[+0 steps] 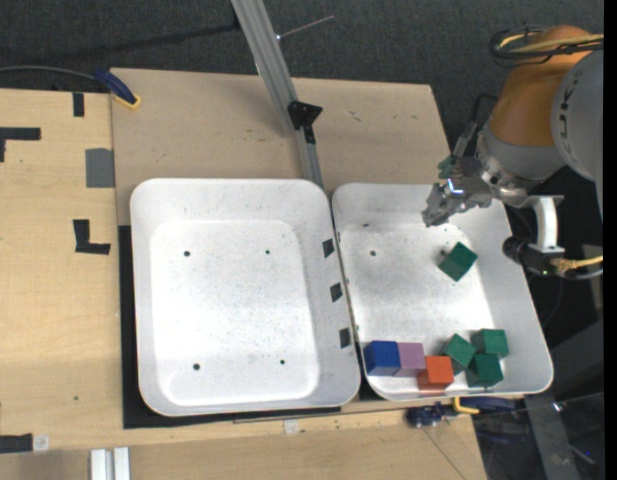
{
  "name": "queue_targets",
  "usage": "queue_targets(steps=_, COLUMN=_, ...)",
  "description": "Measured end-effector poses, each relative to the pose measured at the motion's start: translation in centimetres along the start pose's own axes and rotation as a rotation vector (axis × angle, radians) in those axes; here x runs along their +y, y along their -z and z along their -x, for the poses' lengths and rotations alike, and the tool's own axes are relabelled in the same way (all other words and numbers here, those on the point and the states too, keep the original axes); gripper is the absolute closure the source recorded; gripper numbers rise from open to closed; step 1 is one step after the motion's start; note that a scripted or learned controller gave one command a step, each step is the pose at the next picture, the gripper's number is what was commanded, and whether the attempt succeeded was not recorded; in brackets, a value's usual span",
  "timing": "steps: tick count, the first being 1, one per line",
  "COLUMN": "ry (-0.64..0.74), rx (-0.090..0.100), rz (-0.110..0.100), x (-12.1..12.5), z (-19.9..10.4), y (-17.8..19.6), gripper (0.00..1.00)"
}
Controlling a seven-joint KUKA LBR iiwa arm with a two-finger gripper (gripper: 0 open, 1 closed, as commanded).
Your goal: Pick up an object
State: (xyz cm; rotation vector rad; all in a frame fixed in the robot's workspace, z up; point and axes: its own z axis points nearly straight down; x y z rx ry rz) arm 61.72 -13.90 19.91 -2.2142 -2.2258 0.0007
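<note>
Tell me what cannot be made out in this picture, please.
- Gripper, camera view: small and blurred, so its grasp cannot be judged, nor its height over the green block.
- Arm: cut off by the right edge.
- Block cluster in the right bin: the blocks overlap, hiding which ones touch.

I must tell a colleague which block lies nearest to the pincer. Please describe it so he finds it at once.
Look at the right white bin. In its upper half, just below the pincer, lies a dark green cube, tilted and alone. The other green cubes sit crowded with coloured blocks at the bin's lower edge.
</note>
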Motion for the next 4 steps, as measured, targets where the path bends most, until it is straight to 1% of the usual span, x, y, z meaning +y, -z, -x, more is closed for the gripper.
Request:
queue_targets(steps=1, ry=0.001, rx=0.001, rz=0.001, x=-0.4, z=-5.1, y=1.0, gripper=1.0)
queue_targets(steps=2, ry=0.002, rx=0.001, rz=0.0, x=-2.2, z=-10.1, y=2.3, gripper=1.0)
queue_targets(steps=3, ry=0.003, rx=0.002, rz=0.0, x=-2.8, z=-16.2, y=2.5, gripper=1.0)
queue_targets(steps=4, ry=0.002, rx=0.0, rz=-0.002, x=-4.3, z=-21.7, y=1.6, gripper=1.0)
